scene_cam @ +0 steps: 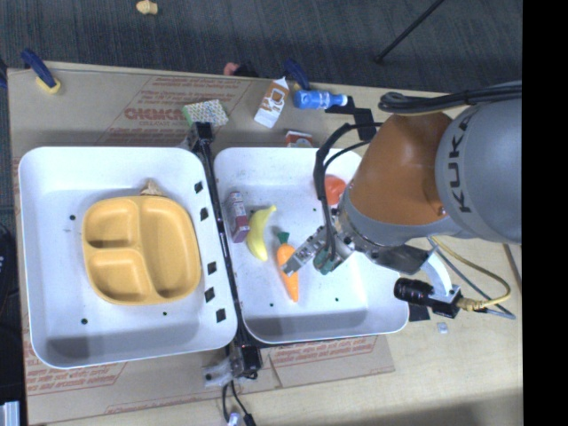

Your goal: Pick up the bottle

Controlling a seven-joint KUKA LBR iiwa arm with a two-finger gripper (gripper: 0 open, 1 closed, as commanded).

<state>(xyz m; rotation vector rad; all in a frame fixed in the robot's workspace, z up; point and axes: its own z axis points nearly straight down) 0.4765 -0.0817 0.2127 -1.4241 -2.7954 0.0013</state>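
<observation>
Orange plastic toy carrot (288,272) lies just beside my pincer (321,254) in the right white bin (355,322); its grip I cannot tell. Farther off, the blue bottle (312,100) lies on the worktop (160,96) beyond the bin.

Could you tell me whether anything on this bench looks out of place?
Yes: the blue bottle lies on its side on the cardboard behind the right bin, outside both bins, beside a small carton. The gripper is down inside that bin by the carrot, well away from the bottle.
</observation>
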